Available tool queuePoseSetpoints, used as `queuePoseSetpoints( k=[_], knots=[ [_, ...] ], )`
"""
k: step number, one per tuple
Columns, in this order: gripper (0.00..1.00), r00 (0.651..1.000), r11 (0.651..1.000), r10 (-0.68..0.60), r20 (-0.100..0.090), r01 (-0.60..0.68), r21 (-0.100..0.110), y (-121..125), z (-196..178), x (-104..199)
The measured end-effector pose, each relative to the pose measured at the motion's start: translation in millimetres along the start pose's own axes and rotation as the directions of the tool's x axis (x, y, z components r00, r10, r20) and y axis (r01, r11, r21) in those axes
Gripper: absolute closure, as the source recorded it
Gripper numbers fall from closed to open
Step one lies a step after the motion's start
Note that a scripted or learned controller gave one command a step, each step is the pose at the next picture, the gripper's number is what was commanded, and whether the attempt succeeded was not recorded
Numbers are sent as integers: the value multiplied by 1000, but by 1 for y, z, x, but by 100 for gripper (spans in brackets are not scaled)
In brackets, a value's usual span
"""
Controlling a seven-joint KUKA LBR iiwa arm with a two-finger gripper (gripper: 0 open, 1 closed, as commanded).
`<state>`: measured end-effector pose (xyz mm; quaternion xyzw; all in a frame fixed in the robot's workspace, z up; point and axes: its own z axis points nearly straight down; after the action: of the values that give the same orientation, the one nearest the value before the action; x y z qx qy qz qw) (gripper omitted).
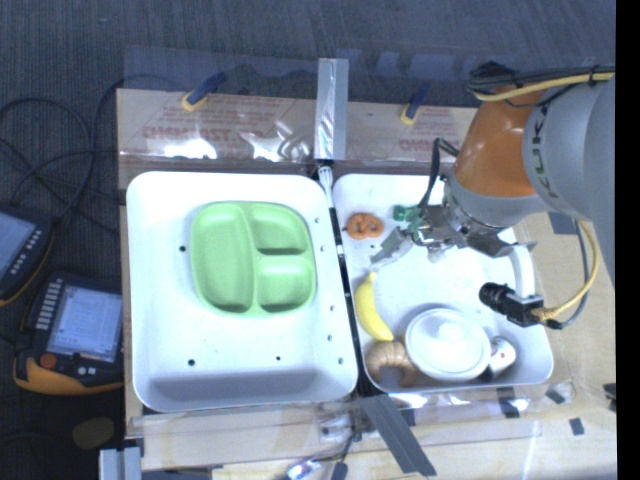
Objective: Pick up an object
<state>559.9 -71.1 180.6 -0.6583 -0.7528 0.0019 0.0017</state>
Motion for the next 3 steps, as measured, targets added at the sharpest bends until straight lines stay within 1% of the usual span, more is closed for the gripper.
queuePoseSetpoints(
  k=[1,2,3],
  knots=[
    [0,986,986,-164,1,164,-1,-87,-34,-85],
    [0,942,942,-336,4,336,-9,-76,78,-103],
    [0,950,949,-313,16,313,-20,-75,89,-56]
  ],
)
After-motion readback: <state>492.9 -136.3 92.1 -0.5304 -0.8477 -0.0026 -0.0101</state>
